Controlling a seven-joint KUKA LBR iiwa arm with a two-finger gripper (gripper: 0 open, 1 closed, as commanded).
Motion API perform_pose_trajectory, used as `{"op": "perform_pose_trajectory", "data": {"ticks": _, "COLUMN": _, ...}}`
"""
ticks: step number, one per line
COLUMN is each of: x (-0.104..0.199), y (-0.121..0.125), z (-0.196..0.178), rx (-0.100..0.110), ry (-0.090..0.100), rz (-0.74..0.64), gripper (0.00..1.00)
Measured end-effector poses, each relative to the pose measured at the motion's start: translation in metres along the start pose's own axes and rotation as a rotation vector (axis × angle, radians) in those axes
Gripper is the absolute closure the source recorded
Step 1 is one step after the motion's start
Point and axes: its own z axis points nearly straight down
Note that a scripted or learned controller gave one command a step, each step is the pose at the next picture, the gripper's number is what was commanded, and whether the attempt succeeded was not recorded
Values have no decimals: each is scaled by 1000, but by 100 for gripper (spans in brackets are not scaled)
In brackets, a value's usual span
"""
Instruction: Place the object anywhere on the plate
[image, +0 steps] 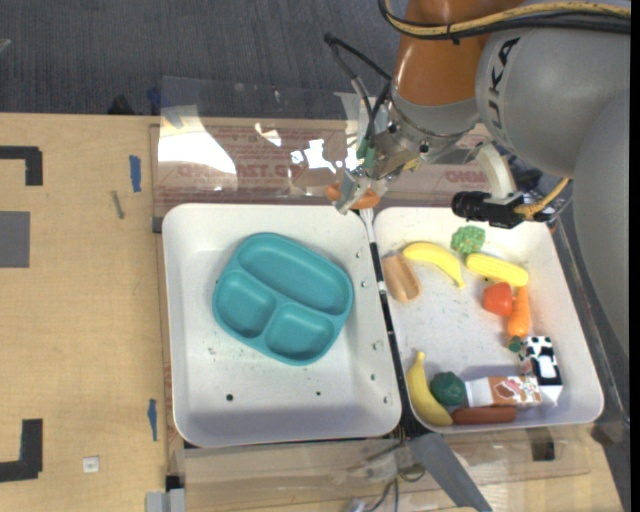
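The fingers, at upper centre above the bins' shared far rim, pinch a small orange piece. Lower left, the teal plate lies in the left bin. The arm slants down from the upper right.

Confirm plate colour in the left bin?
Teal; the divided plate in the left bin reads clearly in the camera view.
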Motion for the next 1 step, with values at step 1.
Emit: {"op": "perform_pose_trajectory", "data": {"ticks": 1, "x": 56, "y": -21, "z": 61, "rx": 3, "ry": 4, "rz": -86, "gripper": 100}}
